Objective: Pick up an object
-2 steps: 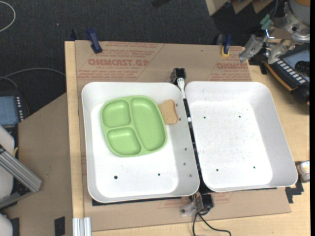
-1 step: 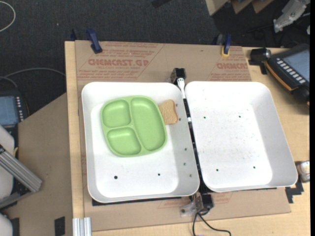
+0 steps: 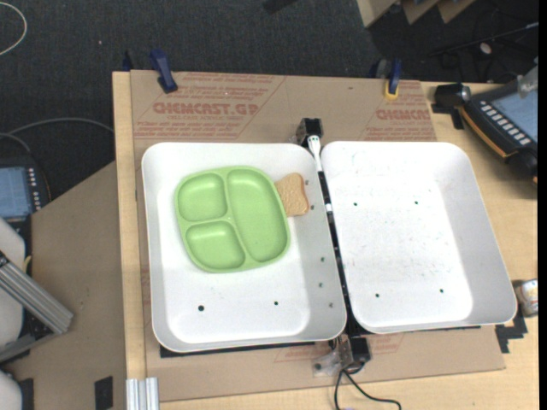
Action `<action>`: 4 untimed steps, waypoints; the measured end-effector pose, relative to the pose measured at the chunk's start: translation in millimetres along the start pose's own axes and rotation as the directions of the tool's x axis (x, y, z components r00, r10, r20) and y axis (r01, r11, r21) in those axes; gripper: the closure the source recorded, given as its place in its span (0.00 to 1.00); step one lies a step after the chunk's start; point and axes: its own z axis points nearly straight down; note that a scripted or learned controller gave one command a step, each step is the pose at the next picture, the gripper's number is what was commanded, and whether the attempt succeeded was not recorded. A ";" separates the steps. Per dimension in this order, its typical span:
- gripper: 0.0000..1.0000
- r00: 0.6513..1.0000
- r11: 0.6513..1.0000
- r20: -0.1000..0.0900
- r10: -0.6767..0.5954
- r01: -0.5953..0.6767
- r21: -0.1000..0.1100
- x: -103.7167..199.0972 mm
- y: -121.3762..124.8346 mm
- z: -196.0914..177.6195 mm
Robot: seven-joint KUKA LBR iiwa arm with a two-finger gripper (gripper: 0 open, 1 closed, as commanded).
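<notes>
A green divided plate (image 3: 231, 219) with three compartments lies in the left white bin (image 3: 239, 314). A tan, toast-like flat piece (image 3: 294, 195) rests against the plate's right rim, near the bin's right wall. The right white bin (image 3: 410, 237) shows only small dark specks on its floor.
Both bins sit on a brown cardboard-covered bench (image 3: 214, 101), held by blue and yellow clamps at the far edge. A black clip (image 3: 309, 130) sits between the bins at the back. A tablet-like device (image 3: 504, 122) lies at the far right. Cables trail at the front.
</notes>
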 end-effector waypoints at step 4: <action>1.00 1.000 1.000 -0.001 -0.006 0.006 -0.006 205.2 -64.9 -8.3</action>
